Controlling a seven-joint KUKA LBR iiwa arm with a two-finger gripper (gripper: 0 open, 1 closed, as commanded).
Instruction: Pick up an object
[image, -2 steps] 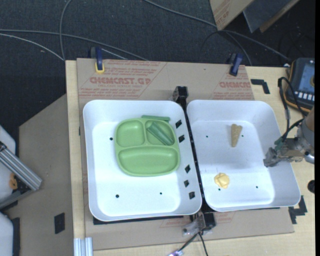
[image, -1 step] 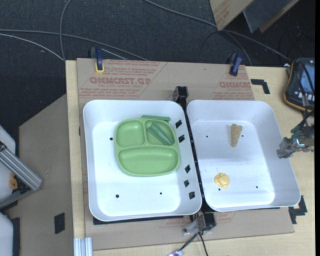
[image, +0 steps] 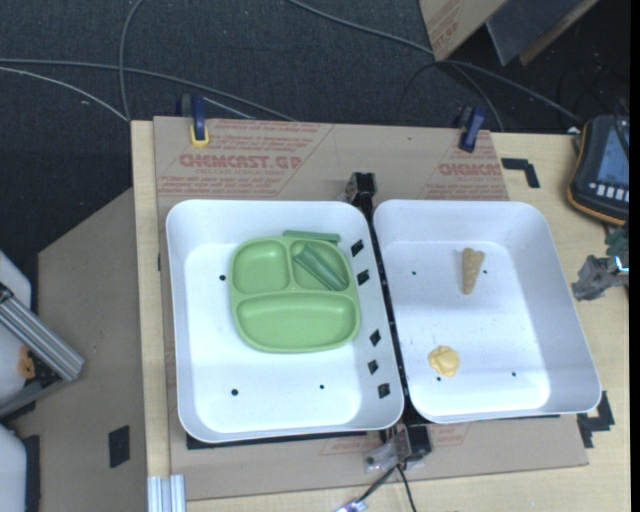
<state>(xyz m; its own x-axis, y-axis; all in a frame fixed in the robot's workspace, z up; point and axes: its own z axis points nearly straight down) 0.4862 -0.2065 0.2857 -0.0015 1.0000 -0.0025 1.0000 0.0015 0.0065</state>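
**Two White Bins Sitting Side by Side, Small Objects Waiting in the Right One**

A smooth, glossy left bin (image: 200, 385) is holding a rounded green divided plate (image: 294, 296), its three moulded compartments catching soft light; a darker green stick-shaped piece (image: 320, 263) is lying slanted across the upper right compartment, and another flat green strip (image: 312, 237) is resting just behind the plate's far rim. The right bin (image: 545, 300), equally shallow and round-cornered, is carrying a tan cone-shaped object (image: 471, 270) pointing toward the near side, and, well apart from it, a lumpy yellow object (image: 444, 361) near the front wall. Both small objects are lying clear of the walls, with bare white floor around them. The bins are touching along a dark central seam, sitting on a pale board (image: 300, 150) clipped down by blue clamps (image: 200, 122). At the right edge, a grey jointed part (image: 600, 273) is showing; whether this is the gripper, and its state, cannot be told.
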